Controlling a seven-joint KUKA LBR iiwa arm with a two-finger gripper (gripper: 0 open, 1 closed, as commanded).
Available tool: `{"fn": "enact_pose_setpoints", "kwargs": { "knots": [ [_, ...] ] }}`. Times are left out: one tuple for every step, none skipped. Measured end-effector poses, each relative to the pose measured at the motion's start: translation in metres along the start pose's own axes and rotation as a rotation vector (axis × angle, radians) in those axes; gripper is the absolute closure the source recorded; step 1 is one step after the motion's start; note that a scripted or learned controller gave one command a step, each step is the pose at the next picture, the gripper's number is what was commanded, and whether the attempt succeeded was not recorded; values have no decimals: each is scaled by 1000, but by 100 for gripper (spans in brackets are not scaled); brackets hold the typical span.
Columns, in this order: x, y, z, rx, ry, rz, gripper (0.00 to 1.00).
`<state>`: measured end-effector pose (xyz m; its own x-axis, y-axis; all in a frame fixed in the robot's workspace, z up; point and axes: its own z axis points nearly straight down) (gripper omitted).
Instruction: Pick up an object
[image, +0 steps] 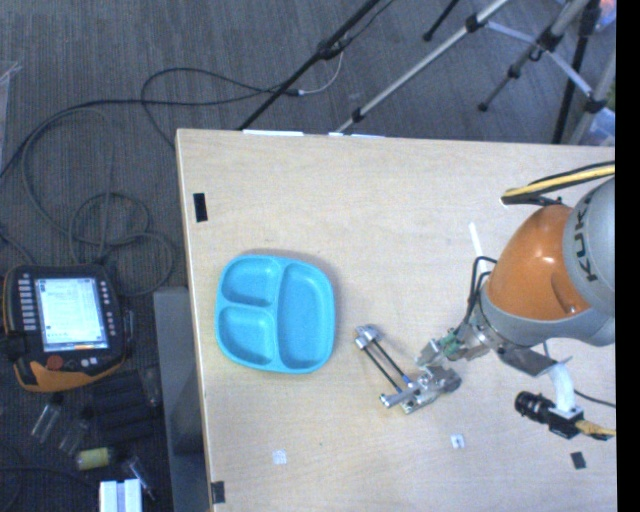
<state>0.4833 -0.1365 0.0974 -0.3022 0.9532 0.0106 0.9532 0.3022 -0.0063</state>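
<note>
- Nearest the camera, the gripper (385, 368) is seen low over the wooden bench (400, 200), its two long thin fingers (372, 352) lying almost flat and pointing toward the left.
- Nothing is held between the fingers; they are parted by a narrow gap.
- Behind it, the orange band (525, 265) of the grey arm (600, 240) is seen at the right.
- Left of the fingertips, apart from them, a blue divided plate (277, 313) is set flat on the bench.

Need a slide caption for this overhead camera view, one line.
Gripper lowered onto the wooden bench, just right of a blue divided plate lying flat.
</note>
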Motion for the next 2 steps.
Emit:
{"fn": "enact_pose_setpoints", "kwargs": {
  "knots": [
    [0,0,0,0,0,0,0],
    [1,1,-8,2,3,-1,100]
  ]
}}
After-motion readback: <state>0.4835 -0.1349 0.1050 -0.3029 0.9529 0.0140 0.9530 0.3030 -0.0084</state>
